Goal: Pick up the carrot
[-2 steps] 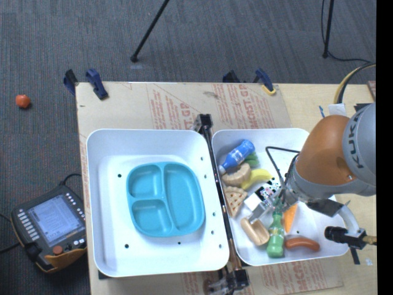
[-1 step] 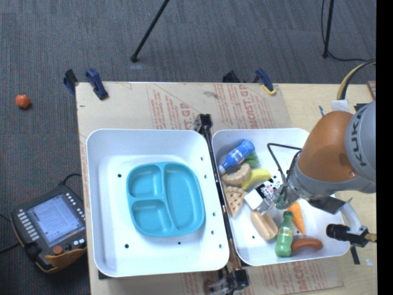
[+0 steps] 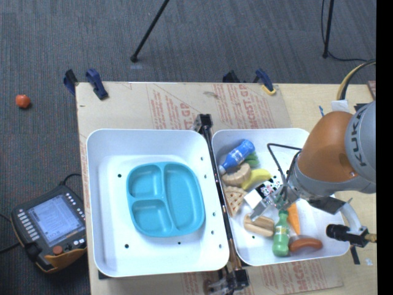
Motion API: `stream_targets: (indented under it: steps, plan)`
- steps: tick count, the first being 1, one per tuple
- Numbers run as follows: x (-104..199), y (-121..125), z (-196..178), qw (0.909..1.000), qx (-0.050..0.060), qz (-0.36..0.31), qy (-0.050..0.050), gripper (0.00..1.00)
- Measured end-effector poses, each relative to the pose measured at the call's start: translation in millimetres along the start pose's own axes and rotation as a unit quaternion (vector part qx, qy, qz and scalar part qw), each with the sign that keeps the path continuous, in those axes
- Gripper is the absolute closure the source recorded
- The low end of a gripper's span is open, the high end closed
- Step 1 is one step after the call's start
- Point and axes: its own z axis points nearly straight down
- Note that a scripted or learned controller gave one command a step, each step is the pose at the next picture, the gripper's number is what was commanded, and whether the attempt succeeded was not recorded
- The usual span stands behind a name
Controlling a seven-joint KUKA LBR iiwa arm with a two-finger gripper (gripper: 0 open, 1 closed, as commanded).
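The carrot (image 3: pixel 293 219) is a small orange piece lying in the right bin (image 3: pixel 288 135), near its front right part. It rests between a green bottle (image 3: pixel 281 235) and the arm's wrist. My gripper (image 3: pixel 264 208) hangs low over the middle of the right bin, just left of the carrot and above a hot dog bun (image 3: pixel 258 226). Nothing is seen held in it. The arm's orange band (image 3: pixel 328 149) covers the bin's right side.
The right bin also holds a blue bottle (image 3: pixel 237 154), a banana (image 3: pixel 258 177), a waffle (image 3: pixel 234 199), a bread piece (image 3: pixel 234 178) and a red sausage (image 3: pixel 305 244). The left bin (image 3: pixel 104 165) holds a blue divided plate (image 3: pixel 164 198). A teach pendant (image 3: pixel 49 226) lies on the floor at left.
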Motion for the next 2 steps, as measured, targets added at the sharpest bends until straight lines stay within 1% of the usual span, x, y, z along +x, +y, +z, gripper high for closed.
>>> stream_targets:
  steps: [1, 2]
  plan:
    - [13.0, -18.9, 10.5, 0.9886, -0.002, -0.151, -0.005, 0.00]
    - [13.2, -19.0, 0.9, 0.9890, -0.001, -0.148, -0.003, 1.00]
